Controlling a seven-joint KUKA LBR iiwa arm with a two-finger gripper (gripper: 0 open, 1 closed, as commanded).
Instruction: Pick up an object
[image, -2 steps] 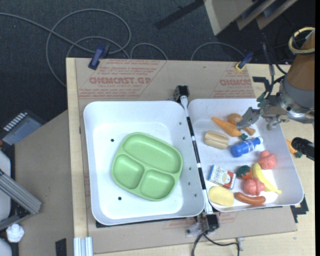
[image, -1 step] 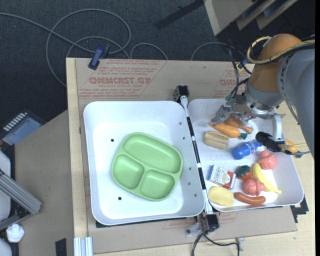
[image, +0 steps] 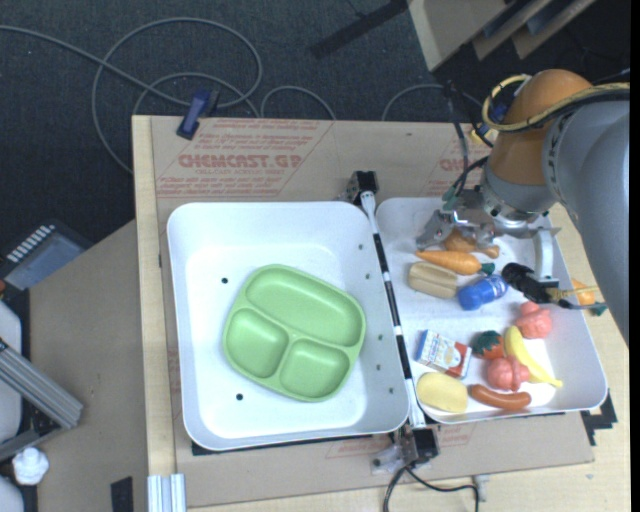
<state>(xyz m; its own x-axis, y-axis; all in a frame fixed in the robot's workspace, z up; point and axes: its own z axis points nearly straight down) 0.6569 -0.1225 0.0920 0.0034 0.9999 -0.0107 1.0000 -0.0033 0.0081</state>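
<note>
Arm down in the right bin (image: 585, 385), gripper (image: 462, 228) low at the bin's 11 o'clock corner.

Cannot tell how the gripper is set; metal parts sit right over the toy carrot (image: 452, 261). Bread stick (image: 431, 281) and blue bottle (image: 482, 292) just below it. Banana (image: 528, 357), sausage (image: 499, 399), lemon (image: 442, 392) toward 6 o'clock. Left bin (image: 200, 250) holds a green divided tray (image: 292, 331).

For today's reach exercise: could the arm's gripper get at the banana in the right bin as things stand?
Probably yes. The banana lies on top near the front of the right bin, nothing over it. The gripper sits at the bin's far end, above the carrot. Crowding toys may hamper the grasp.
</note>
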